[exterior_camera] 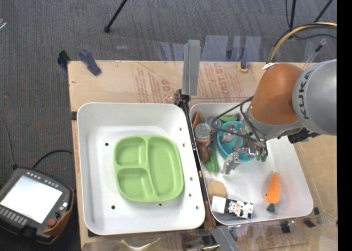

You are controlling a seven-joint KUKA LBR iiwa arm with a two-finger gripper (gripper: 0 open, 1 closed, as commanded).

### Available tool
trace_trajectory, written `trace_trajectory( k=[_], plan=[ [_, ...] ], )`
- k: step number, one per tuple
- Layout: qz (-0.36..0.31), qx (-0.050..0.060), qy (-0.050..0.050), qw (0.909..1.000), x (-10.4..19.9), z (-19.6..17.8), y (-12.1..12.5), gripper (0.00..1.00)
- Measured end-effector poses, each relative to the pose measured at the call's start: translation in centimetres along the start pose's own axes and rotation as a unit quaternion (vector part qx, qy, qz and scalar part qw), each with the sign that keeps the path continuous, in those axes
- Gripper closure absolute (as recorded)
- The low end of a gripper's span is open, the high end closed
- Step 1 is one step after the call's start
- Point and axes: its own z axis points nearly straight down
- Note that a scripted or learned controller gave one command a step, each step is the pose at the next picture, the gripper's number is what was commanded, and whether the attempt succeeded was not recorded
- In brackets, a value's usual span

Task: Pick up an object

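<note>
Gripper (pixel 242 155) low over teal bowl (pixel 224 144), right bin (pixel 291 187); jaw state unclear, cannot tell. Nothing visibly held; pick not yet done.

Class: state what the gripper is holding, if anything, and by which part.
Nothing is seen held. The gripper hangs with fingers apart over the right bin, beside the teal bowl.

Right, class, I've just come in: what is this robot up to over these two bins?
A grey and orange arm reaches in from the right over the right bin, its gripper low among the clutter near a teal bowl. Nothing is visibly held. An orange toy carrot and a small cow-patterned box lie nearby. The left bin holds a green divided plate.
</note>
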Motion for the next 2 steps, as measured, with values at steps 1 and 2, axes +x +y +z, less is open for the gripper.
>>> trace_trajectory(
  k=[1, 2],
  plan=[
    [0.041, 0.0, 0.001, 0.9992, 1.8, 0.1, 1.3, 0.0],
    [0.102, 0.0, 0.001, 0.9948, 0.8, 0.1, 1.8, 0.0]
  ],
)
